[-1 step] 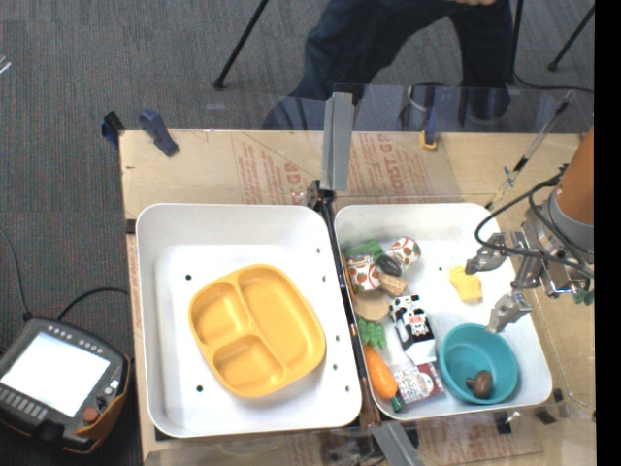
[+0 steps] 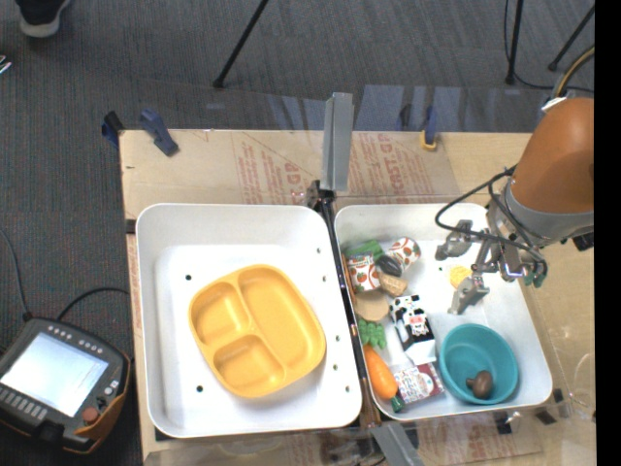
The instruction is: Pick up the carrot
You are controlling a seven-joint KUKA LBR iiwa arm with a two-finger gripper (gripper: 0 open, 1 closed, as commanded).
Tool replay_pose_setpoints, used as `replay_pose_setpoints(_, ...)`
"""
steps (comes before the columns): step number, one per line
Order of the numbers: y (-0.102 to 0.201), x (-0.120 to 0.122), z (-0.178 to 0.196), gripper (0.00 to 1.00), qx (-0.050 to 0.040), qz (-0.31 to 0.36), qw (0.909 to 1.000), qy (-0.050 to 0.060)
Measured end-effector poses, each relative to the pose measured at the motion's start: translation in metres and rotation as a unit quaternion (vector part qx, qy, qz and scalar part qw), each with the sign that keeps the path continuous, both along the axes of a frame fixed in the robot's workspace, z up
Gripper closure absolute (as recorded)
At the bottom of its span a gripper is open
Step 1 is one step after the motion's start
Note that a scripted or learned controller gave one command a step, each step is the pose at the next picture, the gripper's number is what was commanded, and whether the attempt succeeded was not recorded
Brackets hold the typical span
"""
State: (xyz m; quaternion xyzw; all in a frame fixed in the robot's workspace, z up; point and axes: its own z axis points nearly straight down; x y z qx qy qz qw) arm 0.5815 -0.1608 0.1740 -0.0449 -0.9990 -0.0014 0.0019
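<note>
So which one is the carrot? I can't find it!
Look in the right-hand white bin, the one with the teal bowl. Go to its near left corner, against the wall between the two bins. The carrot lies there: a small orange cone with green leaves on top, next to a red and white packet. Nothing else in that bin is bright orange.

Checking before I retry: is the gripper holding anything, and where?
Nothing held. The gripper hangs open over the right white bin, apart from the orange carrot.
</note>
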Motion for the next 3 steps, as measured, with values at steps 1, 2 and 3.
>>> replay_pose_setpoints(1, 0.002, 0.003, 0.014, 1.0, -0.0013, 0.003, 1.0, -0.004)
replay_pose_setpoints(2, -0.054, 0.009, 0.155, 1.0, -0.0043, 0.022, 0.9997, -0.01)
replay_pose_setpoints(3, -0.037, -0.069, 0.091, 1.0, 0.0004, 0.115, 0.9933, -0.001)
